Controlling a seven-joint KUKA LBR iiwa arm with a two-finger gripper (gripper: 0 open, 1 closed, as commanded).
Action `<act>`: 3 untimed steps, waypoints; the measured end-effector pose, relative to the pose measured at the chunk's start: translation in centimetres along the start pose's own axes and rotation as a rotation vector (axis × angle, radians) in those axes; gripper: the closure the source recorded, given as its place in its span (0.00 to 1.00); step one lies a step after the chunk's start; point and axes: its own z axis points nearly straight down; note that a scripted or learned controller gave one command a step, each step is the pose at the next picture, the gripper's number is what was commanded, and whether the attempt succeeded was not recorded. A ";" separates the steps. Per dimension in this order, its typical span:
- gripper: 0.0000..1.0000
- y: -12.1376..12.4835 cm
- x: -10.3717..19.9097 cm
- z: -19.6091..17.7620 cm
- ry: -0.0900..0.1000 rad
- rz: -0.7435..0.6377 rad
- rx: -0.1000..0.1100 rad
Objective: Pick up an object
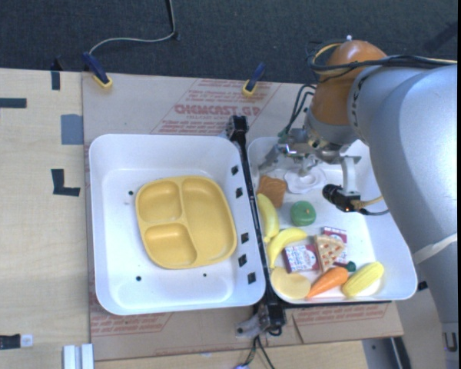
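Note:
My gripper [303, 177] hangs low over the back of the right bin [388, 241], under the orange-banded wrist [346, 68]. Just left of it lies a brown bread piece [273, 188], and a green round toy [303, 213] sits just in front of it. Further forward lie two yellow bananas [269, 217], a pink box [298, 258], a pizza slice [330, 250], an orange carrot [326, 280], a yellow corn cob [363, 277] and a pale yellow round piece [290, 284]. I see nothing held in the gripper.
The left bin [111, 206] holds a yellow divided plate [186, 221]. A black divider [246, 206] separates the two bins. The grey arm [415, 152] covers the right bin's far right side. Clamps [98, 71] hold the cardboard at the back.

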 end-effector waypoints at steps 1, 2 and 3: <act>0.00 0.0 -0.6 0.0 0.003 -0.001 0.000; 0.00 0.0 0.0 0.0 0.001 0.000 0.000; 0.00 0.0 0.0 0.0 0.001 0.000 0.000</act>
